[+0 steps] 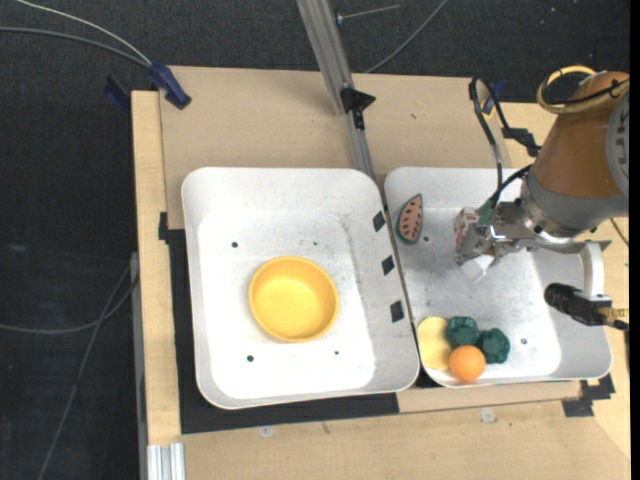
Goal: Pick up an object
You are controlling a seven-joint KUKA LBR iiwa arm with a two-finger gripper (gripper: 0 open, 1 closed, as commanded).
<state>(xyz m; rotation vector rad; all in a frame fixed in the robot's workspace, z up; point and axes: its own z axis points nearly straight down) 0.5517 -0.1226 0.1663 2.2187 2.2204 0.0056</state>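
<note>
Four toys sit in the right bin [560,363]; gripper [472,251], grasp state unclear, should descend squarely toward seven o'clock.

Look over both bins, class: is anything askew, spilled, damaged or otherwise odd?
Nothing looks spilled or broken. The watermelon slice leans against the right bin's left wall rather than lying flat. The orange ball, green toy and yellow piece crowd that bin's near edge. The yellow bowl sits upright in the left bin.
</note>
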